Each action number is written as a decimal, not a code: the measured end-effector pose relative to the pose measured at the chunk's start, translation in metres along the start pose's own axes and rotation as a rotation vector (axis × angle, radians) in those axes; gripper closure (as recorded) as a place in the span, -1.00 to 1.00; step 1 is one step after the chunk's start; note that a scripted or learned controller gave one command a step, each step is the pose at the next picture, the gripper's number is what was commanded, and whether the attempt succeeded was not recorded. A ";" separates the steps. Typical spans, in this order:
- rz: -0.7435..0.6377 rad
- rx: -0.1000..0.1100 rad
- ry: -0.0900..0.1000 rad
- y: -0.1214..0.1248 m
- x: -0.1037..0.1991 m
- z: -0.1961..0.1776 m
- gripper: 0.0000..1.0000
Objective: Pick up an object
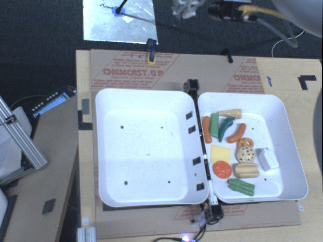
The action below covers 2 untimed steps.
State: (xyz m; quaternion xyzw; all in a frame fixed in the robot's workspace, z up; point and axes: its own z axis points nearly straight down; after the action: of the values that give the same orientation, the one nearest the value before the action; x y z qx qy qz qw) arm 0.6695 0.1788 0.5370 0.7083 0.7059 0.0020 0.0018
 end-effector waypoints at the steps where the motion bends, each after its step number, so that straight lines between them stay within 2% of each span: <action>1: -0.011 0.017 -0.002 -0.003 0.059 0.126 1.00; 2: -0.009 -0.010 0.005 -0.002 0.056 -0.007 1.00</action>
State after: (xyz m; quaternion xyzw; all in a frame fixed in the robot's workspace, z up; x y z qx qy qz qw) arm 0.6676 0.2344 0.5443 0.7050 0.7091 0.0073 0.0034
